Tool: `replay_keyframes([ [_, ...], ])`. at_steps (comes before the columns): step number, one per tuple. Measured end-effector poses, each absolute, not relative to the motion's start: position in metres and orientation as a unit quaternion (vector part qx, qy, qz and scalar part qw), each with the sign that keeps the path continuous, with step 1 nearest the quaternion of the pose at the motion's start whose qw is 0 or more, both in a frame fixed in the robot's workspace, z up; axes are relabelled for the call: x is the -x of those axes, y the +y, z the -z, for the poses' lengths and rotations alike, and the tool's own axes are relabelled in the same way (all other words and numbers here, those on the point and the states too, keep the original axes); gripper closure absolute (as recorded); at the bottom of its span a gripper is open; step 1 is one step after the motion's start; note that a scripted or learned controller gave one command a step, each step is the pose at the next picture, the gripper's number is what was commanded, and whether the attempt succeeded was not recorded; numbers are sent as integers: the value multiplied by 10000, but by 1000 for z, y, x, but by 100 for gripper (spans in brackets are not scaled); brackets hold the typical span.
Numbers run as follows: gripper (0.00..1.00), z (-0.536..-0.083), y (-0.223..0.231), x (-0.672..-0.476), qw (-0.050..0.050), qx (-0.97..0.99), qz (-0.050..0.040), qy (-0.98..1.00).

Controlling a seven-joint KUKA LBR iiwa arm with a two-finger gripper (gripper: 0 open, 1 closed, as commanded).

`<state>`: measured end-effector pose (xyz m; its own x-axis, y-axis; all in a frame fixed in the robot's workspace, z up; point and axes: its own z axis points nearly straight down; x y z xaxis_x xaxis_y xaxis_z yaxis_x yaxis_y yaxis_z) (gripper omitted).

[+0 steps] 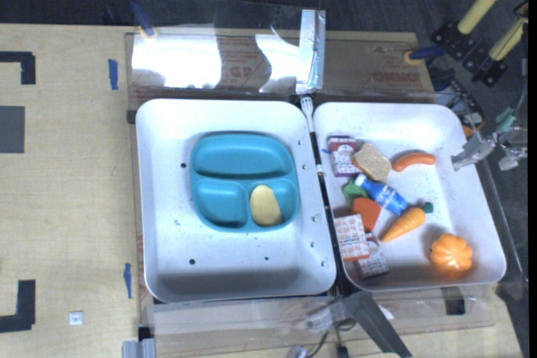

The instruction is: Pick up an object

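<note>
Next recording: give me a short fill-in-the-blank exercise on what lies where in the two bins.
1. The yellow potato lies in the blue tray, which sits in the ____ bin.
2. The orange pumpkin sits near the right bin's ____ corner.
3. The carrot lies in the ____ bin.

Missing words: left; front right; right

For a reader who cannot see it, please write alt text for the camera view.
The gripper hovers at the right bin's far right rim, above mixed toy food. The left bin holds a blue tray with a yellow potato.
</note>
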<state>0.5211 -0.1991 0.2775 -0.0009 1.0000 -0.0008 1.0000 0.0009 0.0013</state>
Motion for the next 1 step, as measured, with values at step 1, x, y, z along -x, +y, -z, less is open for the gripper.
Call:
replay_keyframes([
  [1,0,-152,-157,-542,-44,-7141,23,7001],
])
